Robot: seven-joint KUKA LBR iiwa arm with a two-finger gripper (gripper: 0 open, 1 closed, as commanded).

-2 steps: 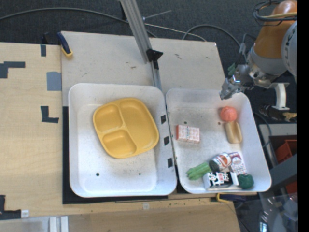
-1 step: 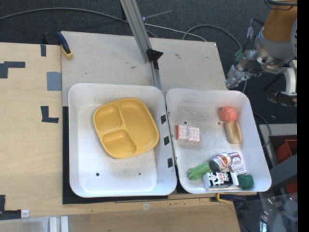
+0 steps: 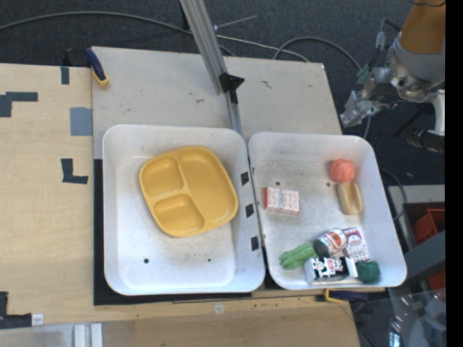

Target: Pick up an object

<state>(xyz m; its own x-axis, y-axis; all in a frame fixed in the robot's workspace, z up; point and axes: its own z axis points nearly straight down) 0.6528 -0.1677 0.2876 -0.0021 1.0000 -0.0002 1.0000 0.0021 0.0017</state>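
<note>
The hand (image 3: 359, 101) hangs off the right bin's (image 3: 311, 144) far right corner, beyond its rim, over the bench edge; whether it is apart or together cannot be told. Inside the bin, near the far right corner, a round orange-red ball (image 3: 343, 170) sits just beside a tan bun-shaped piece (image 3: 350, 197). A small red-and-white carton (image 3: 281, 199) lies mid-bin. A yellow divided tray (image 3: 189, 190) fills the left bin (image 3: 119, 215).

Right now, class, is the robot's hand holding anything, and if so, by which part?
Nothing is held. The hand hangs outside the right bin, past its far right corner, with nothing between its fingers. The ball and the other items lie in the bin.
</note>
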